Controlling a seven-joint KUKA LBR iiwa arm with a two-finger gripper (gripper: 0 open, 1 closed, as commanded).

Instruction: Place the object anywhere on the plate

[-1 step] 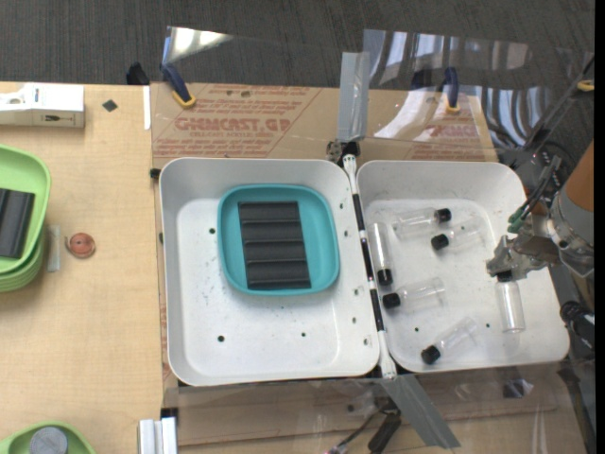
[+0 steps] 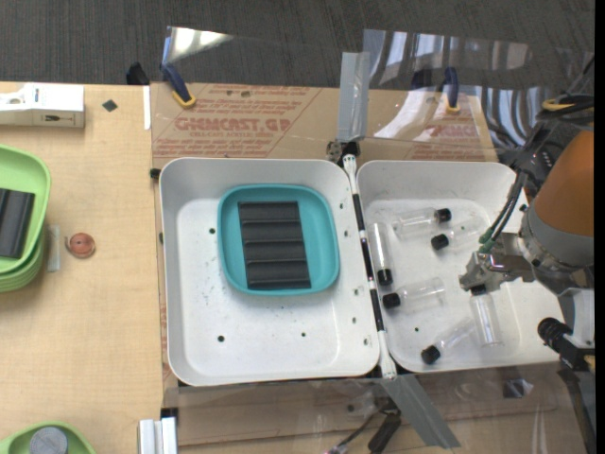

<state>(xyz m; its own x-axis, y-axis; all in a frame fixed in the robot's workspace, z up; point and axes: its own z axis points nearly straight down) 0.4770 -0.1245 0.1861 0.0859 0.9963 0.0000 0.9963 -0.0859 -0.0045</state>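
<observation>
A teal square plate [image 2: 279, 239] with a dark ribbed insert lies in the left white bin [image 2: 189, 329]. Several clear vials with black caps lie scattered in the right white bin [image 2: 416, 183]: one near the back [image 2: 423, 221], one along the left wall [image 2: 378, 249], one in the middle [image 2: 416, 294] and one at the front [image 2: 454, 340]. My gripper [image 2: 480, 280] hangs low over the right side of that bin, directly above another clear vial [image 2: 486, 320] that lies just in front of it. Whether it touches this vial is unclear.
The arm's grey body and orange band [image 2: 572, 197] cover the right bin's right edge. A lone black cap [image 2: 440, 242] lies near the back vial. Left of the bins, the wooden bench holds green trays [image 2: 19, 220] and a small round piece [image 2: 81, 245].
</observation>
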